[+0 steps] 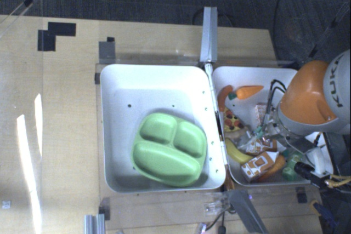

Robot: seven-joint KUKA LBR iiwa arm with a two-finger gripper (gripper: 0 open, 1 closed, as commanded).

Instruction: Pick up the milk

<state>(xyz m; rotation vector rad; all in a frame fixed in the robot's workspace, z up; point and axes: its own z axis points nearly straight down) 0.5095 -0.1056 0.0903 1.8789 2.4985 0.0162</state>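
Two white bins sit side by side on the pale wooden bench, and the action is all in the right bin (307, 182). The grey arm (315, 97) comes in from the right edge of the frame, its big orange band hanging over the bin's upper right part. Below and left of that band, the gripper (267, 129) is down among the clutter near the middle of the bin; whether it is spread or closed, I cannot tell, the wrist and the jumble hide it.

The milk carton (259, 165), brown and white, lies tilted toward the lower edge of the right bin, just below the gripper. A banana (237, 152) curves beside it on the left, touching or nearly so. Up at the top of the bin there's a carrot (249, 91), orange, pointing right. Between carrot and banana, along the bin's left wall, sits a small red and yellow item (231, 120) I can't make out. Something green (290, 164) pokes out to the right of the carton.

Over in the left bin (118, 90), a green divided plate (170, 148) lies in the lower centre, three compartments up. A metal post (209, 35) stands at the top between the two bins.
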